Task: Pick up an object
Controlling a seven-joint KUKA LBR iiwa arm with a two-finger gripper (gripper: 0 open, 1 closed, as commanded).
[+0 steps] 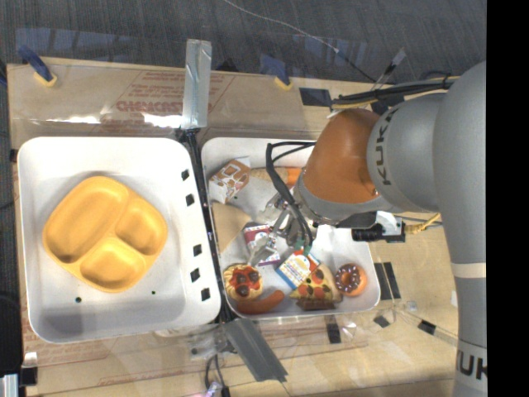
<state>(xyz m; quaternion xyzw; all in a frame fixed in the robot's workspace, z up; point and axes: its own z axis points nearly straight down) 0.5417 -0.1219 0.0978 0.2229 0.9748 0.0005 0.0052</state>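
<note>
End effector (277, 236): metallic, grip state unclear | tray (106, 232): glossy yellow, three rounded compartments | donut (350, 279): chocolate ring

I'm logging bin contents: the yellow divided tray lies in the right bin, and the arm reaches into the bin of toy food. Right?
Not quite. The camera view shows the yellow divided tray in the left bin, not the right. The arm does reach into the right bin of toy food.

- Right bin (216, 157): upper right part hidden beneath the arm (388, 160).
- Orange item (291, 174): mostly covered, kind unclear.
- Gripper (277, 242): fingers possibly lost among clutter.
- Arm: cut off at right edge.
</note>
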